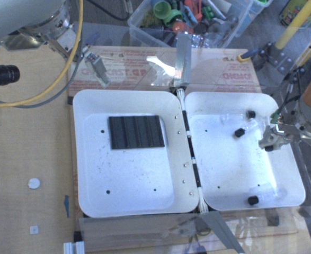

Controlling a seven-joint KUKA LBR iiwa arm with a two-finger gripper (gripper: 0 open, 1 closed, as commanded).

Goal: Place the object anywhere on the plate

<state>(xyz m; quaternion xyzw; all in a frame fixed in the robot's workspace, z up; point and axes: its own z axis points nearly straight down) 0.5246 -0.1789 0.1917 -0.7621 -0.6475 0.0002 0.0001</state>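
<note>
We see the end effector point(269, 139) low over the right bin's point(219, 192) right side; whether it is wide or narrow we cannot tell. The dark ribbed plate point(136, 132) lies flat in the left bin point(91, 194), well apart from it.

Grey arm point(310, 121) w/ orange band, metal gripper point(270, 136), dark cable.

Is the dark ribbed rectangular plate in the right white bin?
No, the dark ribbed rectangular plate lies in the left white bin.
</note>
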